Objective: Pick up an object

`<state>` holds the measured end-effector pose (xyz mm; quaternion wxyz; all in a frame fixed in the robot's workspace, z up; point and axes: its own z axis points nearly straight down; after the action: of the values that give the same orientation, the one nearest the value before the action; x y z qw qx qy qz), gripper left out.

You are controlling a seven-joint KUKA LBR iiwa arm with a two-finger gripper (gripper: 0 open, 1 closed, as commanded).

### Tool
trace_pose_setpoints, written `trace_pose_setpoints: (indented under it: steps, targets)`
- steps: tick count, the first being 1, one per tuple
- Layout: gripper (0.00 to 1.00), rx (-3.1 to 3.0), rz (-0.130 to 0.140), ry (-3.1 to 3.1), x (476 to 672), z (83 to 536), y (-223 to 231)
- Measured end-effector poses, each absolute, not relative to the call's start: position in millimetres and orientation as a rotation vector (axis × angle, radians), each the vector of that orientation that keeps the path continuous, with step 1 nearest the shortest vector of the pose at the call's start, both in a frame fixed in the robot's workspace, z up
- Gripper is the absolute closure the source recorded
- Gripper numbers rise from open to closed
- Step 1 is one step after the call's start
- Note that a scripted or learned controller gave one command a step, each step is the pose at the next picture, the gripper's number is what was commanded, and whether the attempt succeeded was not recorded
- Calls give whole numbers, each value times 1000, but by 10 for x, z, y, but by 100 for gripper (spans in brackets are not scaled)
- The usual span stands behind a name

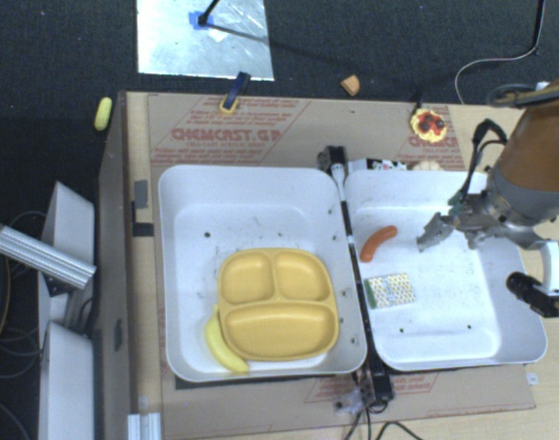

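dark carpeted floor around a bench (261, 122) topped with printed cardboard; a shiny foil sheet (204, 24) lies on the floor beyond its far edge. two shallow white bins sit side by side on the bench, touching along the middle.

left bin (252, 200): a yellow divided plate (278, 302) with three compartments sits toward the near edge, right of centre. a banana (223, 346) lies against the plate's near-left corner, tucked between plate and bin wall. far half of this bin is bare white floor with a few specks.

right bin (463, 337): an orange sausage (378, 241) lies near the left wall, angled, about midway between far and near edges. just nearer than it, a small patterned packet (390, 290) lies flat, apart from the sausage. neither touches the other.

my arm comes in over the right bin's right edge, orange band above the wrist. my gripper (435, 236) hangs over the bin's middle, to the right of the sausage and apart from it. nothing sits between my fingers that i can see; whether they are spread or closed i cannot tell from this angle.

outside the bins: a small red-and-yellow item (430, 124) on the bench near the far right corner, a yellow object (103, 113) off the far left corner.
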<state>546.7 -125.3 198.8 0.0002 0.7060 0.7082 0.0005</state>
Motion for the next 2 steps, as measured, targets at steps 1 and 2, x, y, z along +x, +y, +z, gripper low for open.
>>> trace_pose_setpoints:
  steps: [1,2]
  targets:
    - [0,2208,23,2218,6153,918,-942]
    - [0,2215,4,2225,6122,851,-851]
